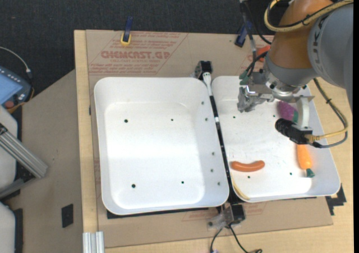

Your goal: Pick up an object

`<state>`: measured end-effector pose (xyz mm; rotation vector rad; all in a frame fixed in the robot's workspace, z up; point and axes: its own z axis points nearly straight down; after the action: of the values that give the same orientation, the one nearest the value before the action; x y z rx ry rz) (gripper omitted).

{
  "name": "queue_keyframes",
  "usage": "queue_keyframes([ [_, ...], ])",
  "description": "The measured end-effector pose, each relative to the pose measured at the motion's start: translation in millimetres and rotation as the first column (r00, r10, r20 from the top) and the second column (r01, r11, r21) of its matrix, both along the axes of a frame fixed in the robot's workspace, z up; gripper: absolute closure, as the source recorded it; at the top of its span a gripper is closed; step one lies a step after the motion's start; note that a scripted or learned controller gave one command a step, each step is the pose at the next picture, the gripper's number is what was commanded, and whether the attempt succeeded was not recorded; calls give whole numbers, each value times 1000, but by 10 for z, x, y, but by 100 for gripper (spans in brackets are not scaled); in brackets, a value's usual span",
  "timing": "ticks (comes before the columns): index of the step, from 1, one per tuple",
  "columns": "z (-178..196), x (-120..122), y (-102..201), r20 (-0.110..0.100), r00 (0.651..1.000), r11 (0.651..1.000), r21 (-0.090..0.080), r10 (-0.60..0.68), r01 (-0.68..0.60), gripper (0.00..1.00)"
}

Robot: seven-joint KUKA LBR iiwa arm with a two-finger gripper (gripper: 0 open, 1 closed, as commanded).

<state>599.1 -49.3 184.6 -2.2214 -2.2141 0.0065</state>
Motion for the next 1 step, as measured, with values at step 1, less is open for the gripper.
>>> queue_keyframes([
  [1,1201,292,781,23,1000,1000,1,13,-13,100],
])
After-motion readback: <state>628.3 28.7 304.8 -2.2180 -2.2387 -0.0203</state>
